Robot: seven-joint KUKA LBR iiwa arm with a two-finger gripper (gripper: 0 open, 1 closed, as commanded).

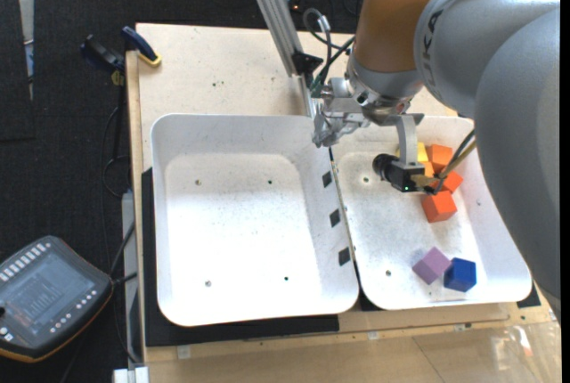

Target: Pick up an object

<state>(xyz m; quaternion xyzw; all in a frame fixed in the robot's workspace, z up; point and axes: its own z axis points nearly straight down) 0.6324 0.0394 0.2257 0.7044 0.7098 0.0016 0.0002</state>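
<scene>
My gripper (326, 134) hangs over the back edge of the bins, right at the divide between the left bin (178, 136) and the right bin (499, 279). Nothing shows in its grasp. Several small blocks lie in the right bin. An orange cube (439, 206) sits at mid right, with a second orange block (451, 182) and a yellow-orange block (437, 157) just behind it, partly hidden by the wrist. A purple cube (431, 265) and a blue cube (460, 274) lie together near the front right.
A slanted aluminium pole (270, 3) rises behind the bins, close to the gripper. A blue and yellow clamp (134, 47) lies on the bench's back left corner. A teach pendant (44, 297) rests off the bench at front left.
</scene>
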